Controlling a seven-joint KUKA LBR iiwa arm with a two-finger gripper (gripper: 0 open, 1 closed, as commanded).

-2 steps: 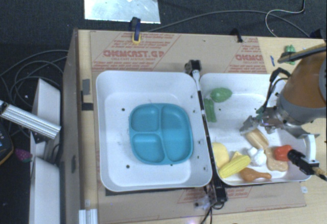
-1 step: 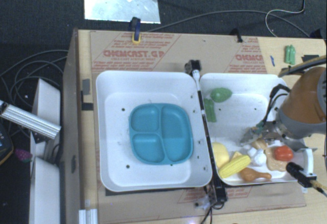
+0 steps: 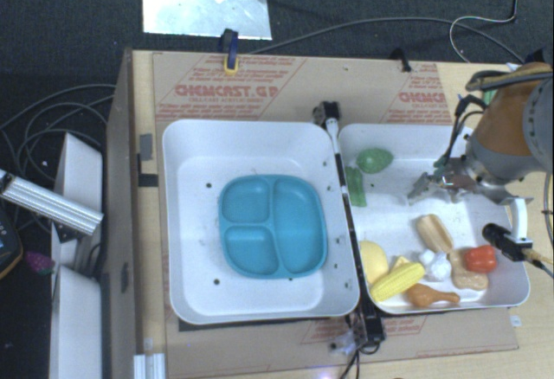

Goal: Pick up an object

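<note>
One fixed camera watches me from above the worktop, tilted at a slant, far enough back to take in both white bins side by side. My arm enters from its right edge.

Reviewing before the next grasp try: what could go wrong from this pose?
1. The pincer hovers over a bare patch of the right bin, beside no toy; closing here likely grabs nothing.
2. The food toys crowd the bin's near corner: corn, bread roll, tomato, drumstick. A descent there may shove neighbours or catch two.
3. The green pepper lies near the bin wall, limiting finger room.
</note>
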